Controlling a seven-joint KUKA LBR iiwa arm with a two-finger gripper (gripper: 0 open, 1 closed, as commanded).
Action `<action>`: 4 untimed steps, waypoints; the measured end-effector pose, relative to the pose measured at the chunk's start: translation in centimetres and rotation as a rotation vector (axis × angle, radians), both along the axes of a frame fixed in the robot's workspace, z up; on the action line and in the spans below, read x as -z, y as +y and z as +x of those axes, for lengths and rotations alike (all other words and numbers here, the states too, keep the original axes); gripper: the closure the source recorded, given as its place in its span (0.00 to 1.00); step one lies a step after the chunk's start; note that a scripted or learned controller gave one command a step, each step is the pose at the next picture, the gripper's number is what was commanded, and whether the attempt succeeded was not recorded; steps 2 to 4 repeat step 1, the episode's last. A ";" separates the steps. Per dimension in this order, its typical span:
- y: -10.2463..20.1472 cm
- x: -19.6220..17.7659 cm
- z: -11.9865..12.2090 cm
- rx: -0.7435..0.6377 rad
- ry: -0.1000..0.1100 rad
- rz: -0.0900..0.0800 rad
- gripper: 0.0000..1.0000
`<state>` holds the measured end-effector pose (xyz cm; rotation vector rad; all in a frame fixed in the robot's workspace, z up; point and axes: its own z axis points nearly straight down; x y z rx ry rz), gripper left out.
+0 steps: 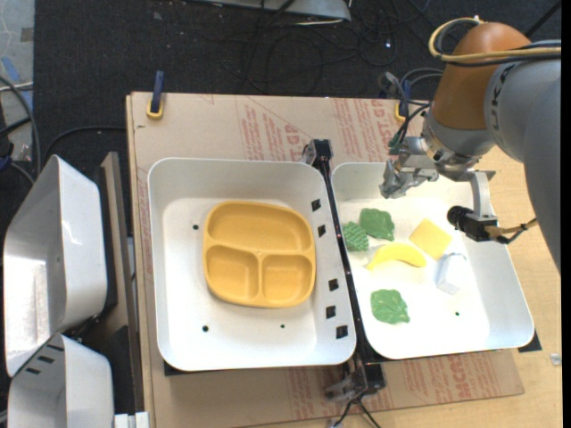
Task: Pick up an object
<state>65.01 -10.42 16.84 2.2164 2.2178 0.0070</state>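
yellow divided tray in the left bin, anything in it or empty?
Empty. The yellow tray lies flat in the left bin, and all three compartments show bare yellow bottoms.

— How many bins sit on the bench?
— Two white ones: the left bin (169,239) holds one yellow divided tray (260,253).
— And the right bin (500,310)?
— Three green pieces (376,222), two yellow pieces (431,237), and one whitish object (451,272).
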 end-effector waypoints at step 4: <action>0.8 -5.4 0.9 -0.004 0.000 0.000 1.00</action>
